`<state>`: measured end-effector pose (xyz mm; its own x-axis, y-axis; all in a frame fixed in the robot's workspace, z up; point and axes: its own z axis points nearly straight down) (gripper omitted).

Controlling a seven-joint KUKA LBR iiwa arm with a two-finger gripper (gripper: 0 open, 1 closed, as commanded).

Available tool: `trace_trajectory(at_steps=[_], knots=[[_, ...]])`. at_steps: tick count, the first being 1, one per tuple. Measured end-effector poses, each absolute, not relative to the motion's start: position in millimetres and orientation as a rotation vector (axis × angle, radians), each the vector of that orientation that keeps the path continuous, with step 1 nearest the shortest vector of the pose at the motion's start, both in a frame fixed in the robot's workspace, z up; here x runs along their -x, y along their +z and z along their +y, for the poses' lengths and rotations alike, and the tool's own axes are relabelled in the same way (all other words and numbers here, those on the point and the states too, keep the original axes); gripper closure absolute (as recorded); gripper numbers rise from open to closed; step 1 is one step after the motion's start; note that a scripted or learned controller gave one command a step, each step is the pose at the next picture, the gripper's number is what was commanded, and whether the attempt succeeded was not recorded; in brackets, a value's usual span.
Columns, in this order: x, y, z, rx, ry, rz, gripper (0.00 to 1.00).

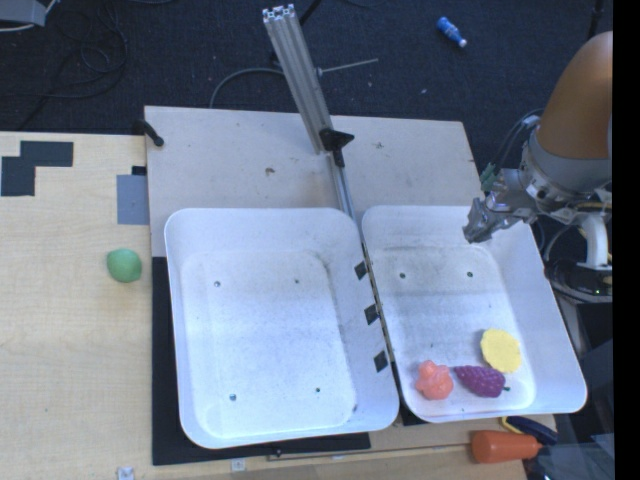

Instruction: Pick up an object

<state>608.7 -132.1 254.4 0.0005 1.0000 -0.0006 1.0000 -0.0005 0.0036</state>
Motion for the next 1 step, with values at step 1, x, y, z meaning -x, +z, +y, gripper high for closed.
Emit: trace_trajectory(at_steps=[1], knots=[[-601.3,251.3,-78.8,-2.218,0.001,2.226,1.00]])
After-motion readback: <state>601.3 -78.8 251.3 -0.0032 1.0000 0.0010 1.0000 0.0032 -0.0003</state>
